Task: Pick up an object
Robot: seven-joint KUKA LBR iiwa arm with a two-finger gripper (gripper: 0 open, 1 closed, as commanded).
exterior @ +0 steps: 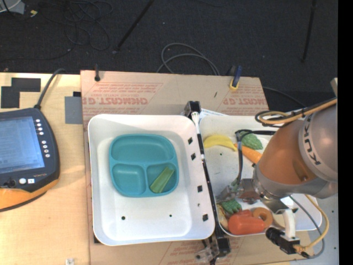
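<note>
The camera view looks down on two shallow white bins set side by side on a sheet of brown cardboard (165, 93) that covers the tabletop (33, 220).

The left bin (138, 220) holds a teal divided plate (140, 156), and a green wedge-shaped piece (162, 179) lies in the plate's lower right compartment.

The right bin (220, 164) carries the loose objects. A yellow banana (219, 142) lies near its upper left, close to the divider between the bins. Just right of it sits a green leafy piece (252, 141) with an orange carrot (251, 154) touching its lower side. At the bin's lower edge a red-orange object (242, 223) rests beside a tan ring-shaped piece (261, 216), with a small dark green item (230, 207) just to their left.

The grey arm (317, 148), with its orange band (281, 156), reaches in from the right and hangs over the right bin. The gripper (242, 192) sits low, just above the red-orange object and the green item. Its body is blurred and seen from above, so whether the fingers are apart or together cannot be told, and nothing can be made out between them.

A handheld control pendant (25, 153) with a lit screen lies on the tabletop at far left.
</note>
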